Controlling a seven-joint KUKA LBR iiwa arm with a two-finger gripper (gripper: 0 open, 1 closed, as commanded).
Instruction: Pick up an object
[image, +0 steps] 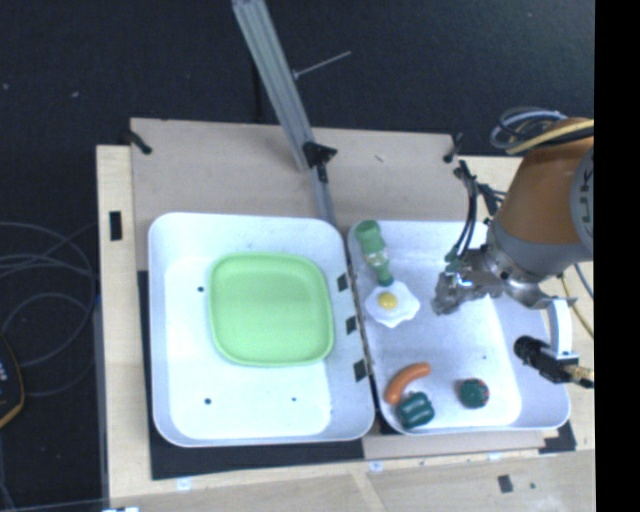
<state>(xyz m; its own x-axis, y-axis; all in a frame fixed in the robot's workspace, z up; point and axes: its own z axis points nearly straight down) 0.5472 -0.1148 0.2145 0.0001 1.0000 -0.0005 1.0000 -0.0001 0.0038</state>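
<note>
Approach phase, nothing grasped yet by the look of it. End effector (452, 292) sits over the right bin (500, 415), in bare floor at its upper middle, right of the egg (391, 305). Can't tell how far open it is: the tip is a small dark blur under the wrist, no object visible between its parts. Candidates all lie in the right bin: bottle (373, 251) along the divider at top left, fried egg just below it, sausage (407, 379) and green pepper (415, 409) close together near the bottom left corner, a dark green round piece (474, 393) to their right. Egg looks the nearest target; judging from here, next move needs a short shift left, then a descent centred on it. It's flat, so the grip would likely be poor; the bottle may be easier. Left bin (170, 330) holds only a green plate (271, 308). Hard to read: height of the tip above the bin floor, what the round green item is, and the arm's far side, cut off at right.
</note>
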